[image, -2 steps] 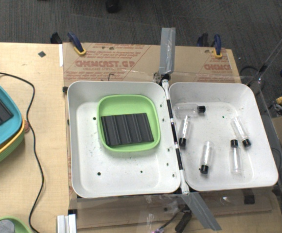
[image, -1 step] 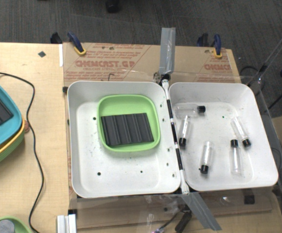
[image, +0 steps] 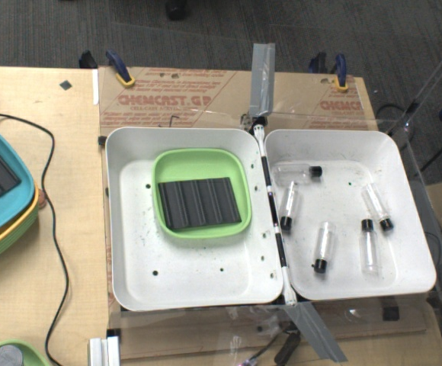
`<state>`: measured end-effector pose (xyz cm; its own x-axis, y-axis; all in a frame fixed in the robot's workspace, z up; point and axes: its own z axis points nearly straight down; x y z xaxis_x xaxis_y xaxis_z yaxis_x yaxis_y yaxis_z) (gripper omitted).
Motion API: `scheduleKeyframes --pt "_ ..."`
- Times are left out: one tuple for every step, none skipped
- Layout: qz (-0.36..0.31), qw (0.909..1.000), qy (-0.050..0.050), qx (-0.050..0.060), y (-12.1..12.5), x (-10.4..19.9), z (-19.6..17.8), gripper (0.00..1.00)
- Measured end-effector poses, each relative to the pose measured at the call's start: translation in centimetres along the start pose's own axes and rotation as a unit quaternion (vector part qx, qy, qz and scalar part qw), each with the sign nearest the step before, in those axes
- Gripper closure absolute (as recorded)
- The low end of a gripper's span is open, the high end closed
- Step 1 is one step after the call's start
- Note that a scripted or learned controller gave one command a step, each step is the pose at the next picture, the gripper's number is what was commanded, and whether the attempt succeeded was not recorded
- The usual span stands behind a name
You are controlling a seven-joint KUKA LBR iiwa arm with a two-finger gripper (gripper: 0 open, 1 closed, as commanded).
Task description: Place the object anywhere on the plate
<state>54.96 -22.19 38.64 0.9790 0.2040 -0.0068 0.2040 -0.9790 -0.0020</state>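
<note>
A green square plate (image: pixel 201 194) sits in the left white bin (image: pixel 129 265), toward its far side. A dark ribbed pad (image: pixel 200 203) covers the plate's middle. In the right white bin (image: pixel 404 273) lie several clear plastic tubes with black caps. One tube (image: pixel 297 174) lies crosswise near the far wall. Another (image: pixel 288 203) lies close to the wall shared with the left bin. A third (image: pixel 322 244) rests near the bin's middle. Two more tubes (image: pixel 369 248) (image: pixel 376 204) lie at the right.
Brown cardboard (image: pixel 206 97) held by blue clamps (image: pixel 119 67) lies behind the bins. A teal container (image: pixel 0 181) stands at the far left on the wooden bench, with a black cable (image: pixel 53 204) running past it. Grey tape (image: pixel 262 82) marks the bins' seam.
</note>
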Motion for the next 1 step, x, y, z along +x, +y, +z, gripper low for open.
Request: scheduleKeyframes --pt "0.003 1.0000 0.000 0.000 0.27 1.25 7.11 0.00"
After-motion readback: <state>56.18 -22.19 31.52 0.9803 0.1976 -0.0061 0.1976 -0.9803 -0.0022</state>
